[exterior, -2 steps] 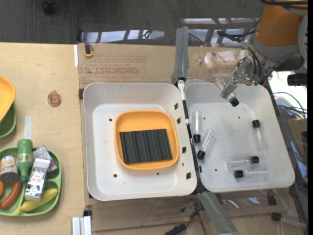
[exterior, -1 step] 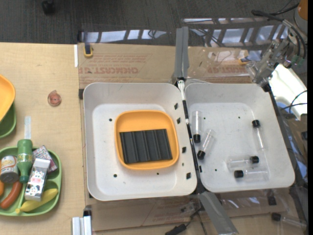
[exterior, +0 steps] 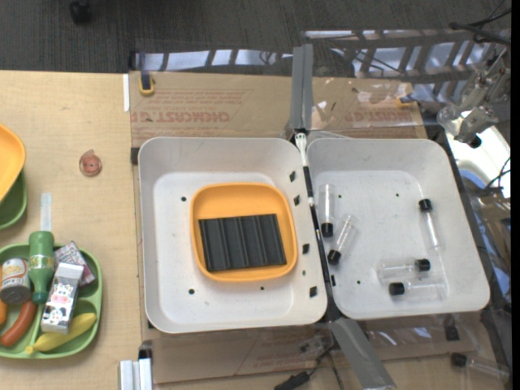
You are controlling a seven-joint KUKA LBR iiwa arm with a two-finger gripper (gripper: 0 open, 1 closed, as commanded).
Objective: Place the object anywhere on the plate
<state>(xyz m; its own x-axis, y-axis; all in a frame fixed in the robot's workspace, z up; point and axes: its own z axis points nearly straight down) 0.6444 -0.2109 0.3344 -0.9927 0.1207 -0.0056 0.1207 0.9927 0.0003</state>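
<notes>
Bench view for you: left bin (exterior: 162,299) holds the orange plate (exterior: 241,201) (dark ribbed insert), clear vials (exterior: 426,222) lie scattered in right bin (exterior: 463,283), gripper state can't tell.

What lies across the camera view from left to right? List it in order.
Green tray of toy food → left white bin → orange plate with a dark ridged block → clear tubes with black caps → right white bin.

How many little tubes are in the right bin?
5 tubes: two at the bin's left, one at right, two in front. A clear one may hide.
</notes>
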